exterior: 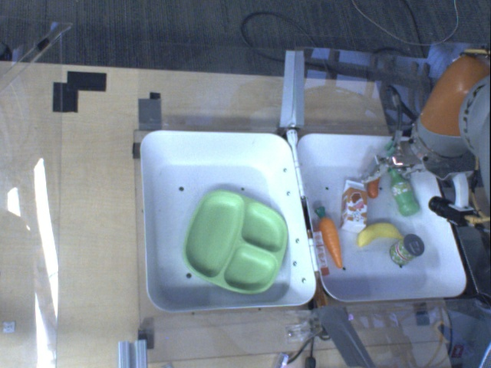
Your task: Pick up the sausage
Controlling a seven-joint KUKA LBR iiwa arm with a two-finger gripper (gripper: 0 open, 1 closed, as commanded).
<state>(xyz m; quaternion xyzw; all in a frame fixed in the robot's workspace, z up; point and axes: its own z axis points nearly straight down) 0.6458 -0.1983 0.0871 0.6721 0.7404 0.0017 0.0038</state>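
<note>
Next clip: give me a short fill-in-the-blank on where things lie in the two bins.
1. The green divided plate lies in the ____ bin.
2. The carrot lies in the ____ bin.
3. Next to the can lies a yellow ____.
4. The gripper is over the ____ bin.

Missing words: left; right; banana; right

Bright, even light is falling from above. The left bin [161, 205] is glowing white and washing out a little near its rim. The green plate [236, 241] is casting a soft grey shadow just below it and to its left. Far left of the plate, a white streak of glare [38, 198] is shining on a clear sheet. Right of the plate, small things are looking a bit fuzzy.
</note>
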